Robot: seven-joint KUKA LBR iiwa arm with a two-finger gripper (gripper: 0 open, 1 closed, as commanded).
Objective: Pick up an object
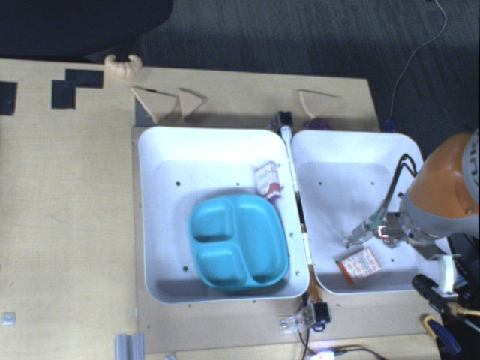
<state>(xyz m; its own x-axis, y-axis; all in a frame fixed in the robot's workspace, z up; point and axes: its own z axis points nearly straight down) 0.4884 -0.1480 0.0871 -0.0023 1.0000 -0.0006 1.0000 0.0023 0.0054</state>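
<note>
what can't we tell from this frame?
- Gripper in the right bin: too small and blurred to read its state.
- Orange packet print: too small to read.
- Small packet by the blue tray: label blurred.
- Arm: cut off by the right edge.

This is a robot laboratory. A pale wooden worktop (67, 223) carries two shallow white bins (161, 201), set side by side in a cut-out. Loose cables (420, 47) run over the dark carpet floor (300, 28) on the far side, and a grey and orange robot arm (442, 190) reaches in from the right.
</note>
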